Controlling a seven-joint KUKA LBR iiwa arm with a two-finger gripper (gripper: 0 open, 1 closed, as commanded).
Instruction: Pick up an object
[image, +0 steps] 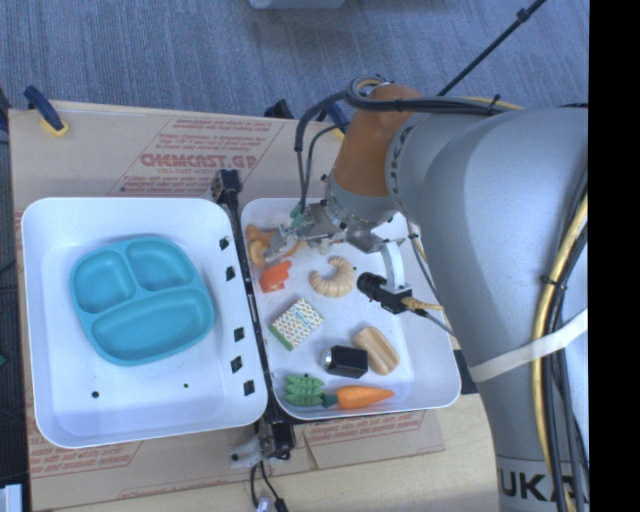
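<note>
Blue-grey carpet is showing beyond a cardboard-covered bench (190, 150) that is bearing two white bins. Taking the right-hand bin (425, 385) as the landmark, the big grey arm (490, 200) is leaning over it from its right side. The left-hand bin (40, 300) is sitting against its left wall and is holding a blue divided plate (143, 297).

Inside the right-hand bin, the gripper (305, 228) is hanging low at the far left corner, beside an orange toy (262, 240) and a red piece (275, 275); whether the claw is spread or pinching anything, I cannot tell.

Several candidates are lying nearer the middle: a croissant (334, 277), a bread roll (377, 349), a checkered block (296, 323) and a black block (347, 360). A carrot (364, 396) and a green vegetable (304, 388) are resting along the near wall.

Judging from this, the risk is that crowding in that corner is leaving little room: a finger could be landing on the wall or nudging a neighbour, and the rounded toys could be slipping out of a shallow grip.
</note>
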